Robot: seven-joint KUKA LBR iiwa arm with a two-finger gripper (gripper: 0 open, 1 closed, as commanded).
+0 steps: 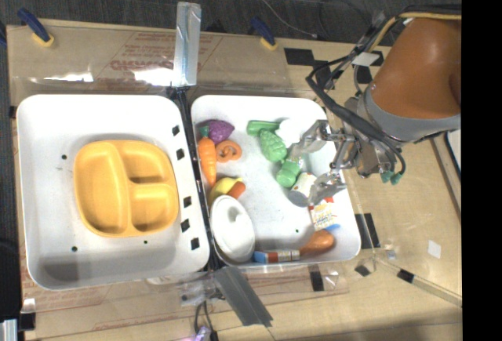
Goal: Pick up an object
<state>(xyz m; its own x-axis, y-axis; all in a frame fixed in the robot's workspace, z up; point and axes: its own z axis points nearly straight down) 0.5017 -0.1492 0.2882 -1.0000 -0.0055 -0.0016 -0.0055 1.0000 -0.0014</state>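
Gripper low in right bin, fingers apart, nothing between them. Green toy bottle just left of gripper, likely target. Carrot further left, against bin wall. Yellow divided tray in left bin.

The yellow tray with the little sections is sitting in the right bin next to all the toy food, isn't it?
Not quite. The yellow tray does have little sections, but it sits in the left bin, by itself. The toy food, like the carrot and the purple grapes, is in the right bin. The camera view shows this.
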